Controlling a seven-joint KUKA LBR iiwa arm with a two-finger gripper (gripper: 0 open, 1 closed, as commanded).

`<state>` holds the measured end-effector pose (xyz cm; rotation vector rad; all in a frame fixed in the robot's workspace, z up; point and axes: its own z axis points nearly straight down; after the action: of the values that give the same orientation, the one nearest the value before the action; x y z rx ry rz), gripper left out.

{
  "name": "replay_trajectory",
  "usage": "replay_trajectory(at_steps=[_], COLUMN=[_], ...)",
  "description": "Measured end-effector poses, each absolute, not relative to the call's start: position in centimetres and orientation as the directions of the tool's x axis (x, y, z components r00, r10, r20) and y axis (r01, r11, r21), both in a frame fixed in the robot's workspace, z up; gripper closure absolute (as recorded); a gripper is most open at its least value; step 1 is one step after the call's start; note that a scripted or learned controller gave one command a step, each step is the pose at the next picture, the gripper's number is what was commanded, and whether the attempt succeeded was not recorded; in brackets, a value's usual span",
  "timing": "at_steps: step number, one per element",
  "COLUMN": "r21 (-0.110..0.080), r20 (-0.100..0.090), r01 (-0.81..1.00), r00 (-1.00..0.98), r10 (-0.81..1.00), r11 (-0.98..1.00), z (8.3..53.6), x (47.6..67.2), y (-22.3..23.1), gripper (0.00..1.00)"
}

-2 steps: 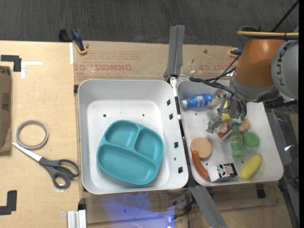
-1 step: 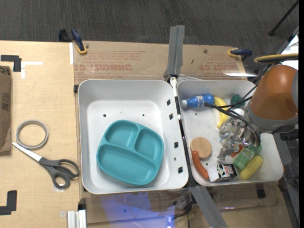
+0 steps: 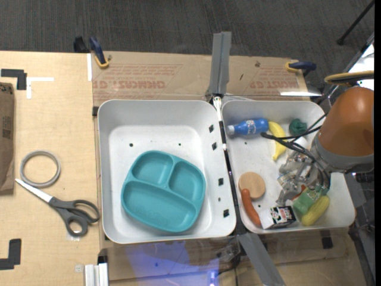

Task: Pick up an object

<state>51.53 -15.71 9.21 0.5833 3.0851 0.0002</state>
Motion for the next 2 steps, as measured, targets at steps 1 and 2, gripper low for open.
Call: replay_trajectory(at_steps=[1, 2], r21=[0.000, 0.000], r20=[-0.004, -0.004], r01=[0.327, 0.243], r00=[-0.945, -0.970], r10=[0.327, 0.243], r11=[0.945, 0.970], z=[9.3, 9.2], x=[51.3, 48.9], y=[-17.8, -22.2], gripper=[0.00, 0.00])
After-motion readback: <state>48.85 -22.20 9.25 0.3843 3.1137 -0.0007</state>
